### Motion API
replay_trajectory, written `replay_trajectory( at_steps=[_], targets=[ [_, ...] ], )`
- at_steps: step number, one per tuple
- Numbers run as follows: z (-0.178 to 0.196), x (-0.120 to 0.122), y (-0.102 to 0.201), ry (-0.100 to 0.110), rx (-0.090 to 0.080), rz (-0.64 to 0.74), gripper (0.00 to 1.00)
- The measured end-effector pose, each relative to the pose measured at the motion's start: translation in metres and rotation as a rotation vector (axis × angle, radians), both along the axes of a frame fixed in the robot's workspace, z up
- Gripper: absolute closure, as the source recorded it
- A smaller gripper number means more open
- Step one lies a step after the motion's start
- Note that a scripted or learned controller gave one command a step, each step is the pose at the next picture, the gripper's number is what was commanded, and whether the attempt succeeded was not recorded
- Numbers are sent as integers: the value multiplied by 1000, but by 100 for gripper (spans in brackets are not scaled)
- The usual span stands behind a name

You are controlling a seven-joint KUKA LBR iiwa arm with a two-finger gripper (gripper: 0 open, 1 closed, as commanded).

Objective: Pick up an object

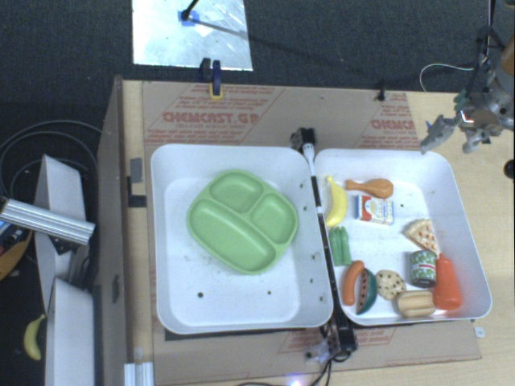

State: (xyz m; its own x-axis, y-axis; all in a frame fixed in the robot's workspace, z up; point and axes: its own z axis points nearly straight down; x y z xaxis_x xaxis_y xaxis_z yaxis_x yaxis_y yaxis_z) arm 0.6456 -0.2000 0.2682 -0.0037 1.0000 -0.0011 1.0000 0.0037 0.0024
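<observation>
The right bin [463, 207] holds several toy foods: a banana [336, 202], a chicken drumstick [370, 187], a small red and white carton [375, 210], a pizza slice [422, 235], a can [422, 268], an orange carrot [447, 285], a cookie [389, 283], a bread roll [414, 303], a watermelon slice [367, 290], a sausage [352, 282] and a green pod [340, 245]. My gripper [453, 135] hangs above the bin's far right corner, over the cardboard. It is open, with nothing between its fingers.
The left bin [173, 296] carries a green divided plate [241, 221]. A black clamp [306, 141] sits where the two bins meet at the back. Cardboard [241, 115] lies under both bins. Cables and metal parts lie off the bench to the left.
</observation>
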Motion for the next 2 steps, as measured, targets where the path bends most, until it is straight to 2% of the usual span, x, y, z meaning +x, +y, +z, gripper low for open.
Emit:
replay_trajectory(
  at_steps=[1, 2],
  targets=[
    [-112, -23, 48, 10, 5, 4, 0],
    [-185, -8, 91, -1, 1, 3, 0]
  ],
)
